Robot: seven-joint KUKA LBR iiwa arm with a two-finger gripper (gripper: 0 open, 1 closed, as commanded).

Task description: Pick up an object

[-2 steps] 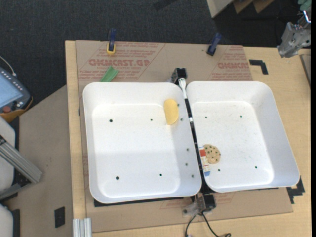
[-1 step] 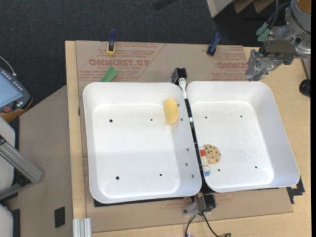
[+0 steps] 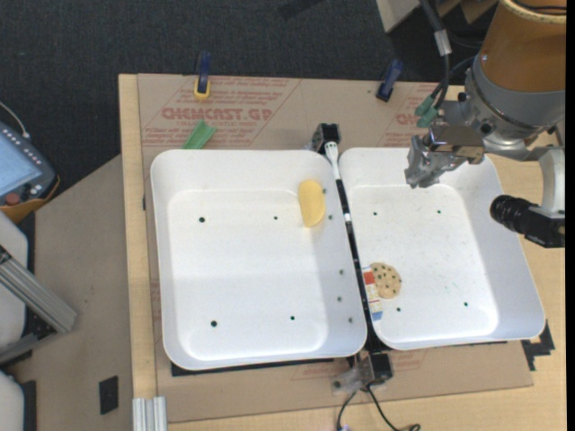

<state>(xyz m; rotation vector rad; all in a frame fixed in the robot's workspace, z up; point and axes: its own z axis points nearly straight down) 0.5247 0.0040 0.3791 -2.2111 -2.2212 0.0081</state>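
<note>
I take the right bin (image 3: 503, 241) as my landmark. The pincer (image 3: 422, 176) hangs over its far-left corner, just inside the rim, and I see nothing between its fingers; it looks to be above the floor, touching nothing, though the slant of the view makes height hard to judge. How wide the fingers stand I cannot tell from here, since they read as one dark grey mass.

The nearest candidate to pick up is the cookie (image 3: 385, 280), a round, speckled piece lying flat on the right bin's floor against its left wall, toward the near side, beside a small red and white scrap. A yellow object (image 3: 312, 203) lies across the divider in the left bin (image 3: 189, 259), near that bin's right wall.

My judgement is that the arm is parked high over the corner so that the floor stays in view. The cookie's spot tight by the wall could crowd one finger on the way down.
</note>
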